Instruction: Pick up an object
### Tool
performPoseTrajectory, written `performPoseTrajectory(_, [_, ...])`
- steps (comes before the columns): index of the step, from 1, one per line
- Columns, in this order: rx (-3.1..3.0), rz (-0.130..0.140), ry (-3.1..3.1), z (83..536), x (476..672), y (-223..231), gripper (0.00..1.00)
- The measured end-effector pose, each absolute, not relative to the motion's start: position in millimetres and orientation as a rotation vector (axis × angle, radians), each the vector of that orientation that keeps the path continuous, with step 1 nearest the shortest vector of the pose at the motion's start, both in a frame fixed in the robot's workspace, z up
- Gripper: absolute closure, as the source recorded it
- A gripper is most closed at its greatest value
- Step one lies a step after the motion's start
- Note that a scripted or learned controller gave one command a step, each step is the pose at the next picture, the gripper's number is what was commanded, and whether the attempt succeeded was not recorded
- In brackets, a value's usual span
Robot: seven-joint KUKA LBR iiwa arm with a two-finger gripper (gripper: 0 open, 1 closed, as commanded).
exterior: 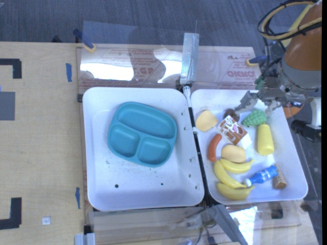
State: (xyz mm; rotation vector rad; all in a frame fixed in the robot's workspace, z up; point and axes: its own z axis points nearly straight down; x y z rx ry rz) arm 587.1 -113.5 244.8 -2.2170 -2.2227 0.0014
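The pincer [258, 102] hangs over the far part of the right bin [299, 160], with its grey fingers spread apart in a wide open stance; nothing sits between them. One finger [246, 102] reaches out toward the left, above the gap between a pale yellow rounded piece [206, 120] and a green knobbly toy [254, 118], and the other points down toward the green toy, which lies just beneath the pincer; whether metal touches it cannot be told from this slant. The arm's orange band [305, 52] shows at the upper right, with looped cables [278, 17] over it. The things to pick all lie in the right bin: a red-and-white printed packet [233, 130] near the middle, an orange sausage shape [214, 145] beside it on the left, a yellow cylinder [264, 139] on the right, an egg-like yellow-orange piece [233, 152], two bananas [232, 178] toward the near side, and a blue bottle [261, 175] touching a brown cork-like piece [279, 180]. The left bin [97, 177] holds a blue divided plate [142, 133], lying flat and well apart from the pincer. Both bins rest on the table [36, 137].
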Motion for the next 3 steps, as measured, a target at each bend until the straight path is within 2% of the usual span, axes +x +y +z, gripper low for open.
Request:
performPoseTrajectory(1, [-2.35, -0.005, -2.09, 111.2, 573.5, -99.5, 0.0])
performPoseTrajectory(2, [-2.313, -0.007, -2.132, 187.4, 565.8, -86.3, 0.0])
performPoseTrajectory(3, [-2.267, -0.006, -2.182, 87.6, 581.9, -91.7, 0.0])
